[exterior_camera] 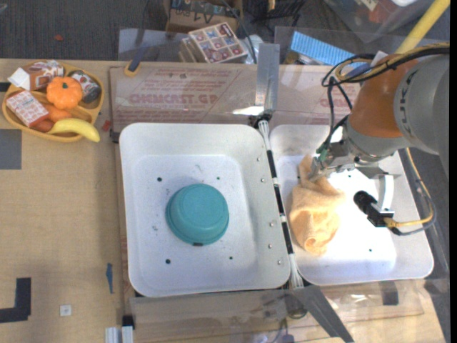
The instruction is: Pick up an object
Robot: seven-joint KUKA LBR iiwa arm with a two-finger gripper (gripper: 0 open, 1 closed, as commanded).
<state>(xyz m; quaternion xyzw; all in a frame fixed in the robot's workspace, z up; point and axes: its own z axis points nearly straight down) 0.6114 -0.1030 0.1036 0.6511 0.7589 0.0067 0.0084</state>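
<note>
Gripper (pixel 323 161) of the grey arm with its orange band sits at the upper edge of the crumpled yellow-orange cloth (pixel 314 216), touching it at about twelve o'clock; whether it is wide, narrow or clamped on the fabric I cannot tell. That cloth lies in the right white shallow bin (pixel 410 259), toward its nine o'clock side, close to the wall shared with the left white shallow bin (pixel 136 156). A teal round plastic bowl (pixel 198 214), turned upside down, rests near the middle of the left bin. Both bins sit on a tan wooden bench (pixel 57 220). At the bench's ten o'clock corner stands a yellow dish of toy food (pixel 50 102). Beyond the bins at twelve o'clock lie cardboard boxes (pixel 211 41) on a dark floor.
</note>
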